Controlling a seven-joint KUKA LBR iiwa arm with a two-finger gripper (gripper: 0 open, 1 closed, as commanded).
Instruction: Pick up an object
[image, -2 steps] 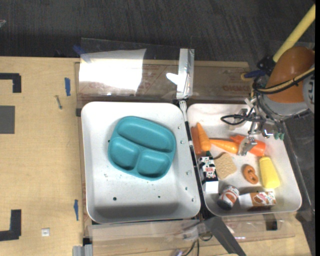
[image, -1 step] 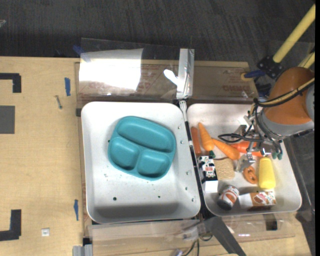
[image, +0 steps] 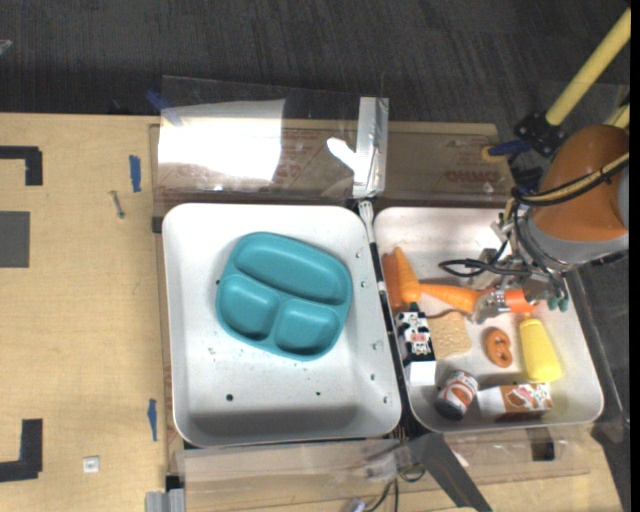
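The pincer hangs low in the right bin, touching the orange carrot, which stretches leftward from it. Whether it grips cannot be told. A yellow bottle lies just below-right of it.

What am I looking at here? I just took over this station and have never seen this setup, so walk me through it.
This is one fixed camera above a bench, looking down at a slant. Two shallow white bins sit side by side. The left bin holds a teal divided plate. The right bin holds small toy items: an orange carrot, a yellow bottle, a black-and-white carton, a small can and a few others. The grey arm with the orange band reaches in from the right. Its gripper is low over the carrot's end. I cannot tell whether it grips anything.
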